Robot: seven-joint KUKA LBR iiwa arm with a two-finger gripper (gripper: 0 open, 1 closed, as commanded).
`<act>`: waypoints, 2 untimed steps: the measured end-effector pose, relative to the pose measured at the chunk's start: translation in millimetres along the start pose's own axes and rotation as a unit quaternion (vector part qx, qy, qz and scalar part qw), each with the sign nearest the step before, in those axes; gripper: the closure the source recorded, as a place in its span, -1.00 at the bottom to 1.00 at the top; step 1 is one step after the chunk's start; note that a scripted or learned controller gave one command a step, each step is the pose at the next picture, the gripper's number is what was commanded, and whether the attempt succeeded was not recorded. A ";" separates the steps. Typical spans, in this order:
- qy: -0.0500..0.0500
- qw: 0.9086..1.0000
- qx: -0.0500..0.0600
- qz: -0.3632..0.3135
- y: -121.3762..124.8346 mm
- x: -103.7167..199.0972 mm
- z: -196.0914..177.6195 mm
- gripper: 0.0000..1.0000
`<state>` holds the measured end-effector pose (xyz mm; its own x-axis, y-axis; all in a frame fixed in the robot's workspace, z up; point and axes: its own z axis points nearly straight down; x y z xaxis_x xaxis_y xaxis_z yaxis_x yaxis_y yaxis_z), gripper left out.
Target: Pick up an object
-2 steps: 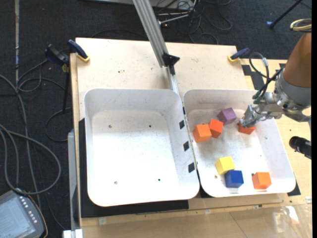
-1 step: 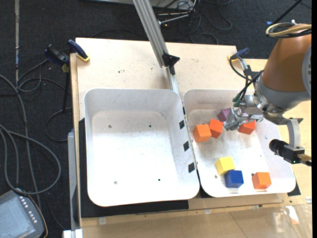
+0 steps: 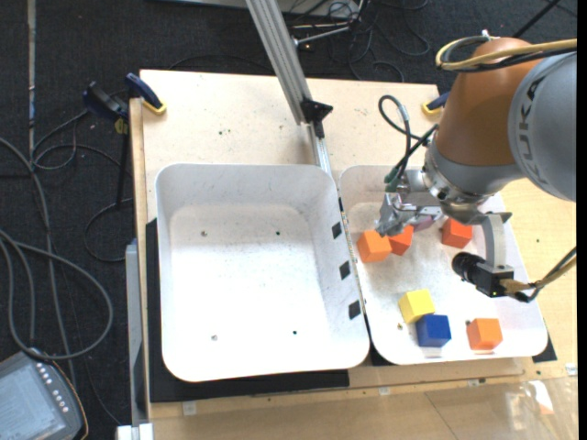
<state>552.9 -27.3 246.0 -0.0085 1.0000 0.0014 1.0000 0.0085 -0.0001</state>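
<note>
Well, wood bench (image 3: 238, 108), dark carpet (image 3: 64, 53) w/ cables (image 3: 55, 273).

A: Lighting check? Scene reads bright and even, diffuse light from overhead.

B: Agreed. The 2 shallow white plastic bins sit near clipping: left white bin (image 3: 248, 273) is close to washed out, its specks barely hold contrast. Right white bin (image 3: 527, 342) is the same along its rim.

A: Shadows?

B: Soft ones only. A faint grey shadow under the grey and orange robot arm (image 3: 504, 108), and a thin dark line under the bins' front edges.

A: Glare?

B: A sheen on the arm's orange band. The dark carpeted floor (image 3: 64, 273) is underexposed, cables half lost.

A: Sharpness?

B: Moderate, slightly soft everywhere, compression grain. The straight silver aluminium rail (image 3: 275, 44) shows no obvious bending.
</note>
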 end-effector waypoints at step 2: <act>0.000 1.000 0.001 0.000 9.3 105.0 11.2 1.00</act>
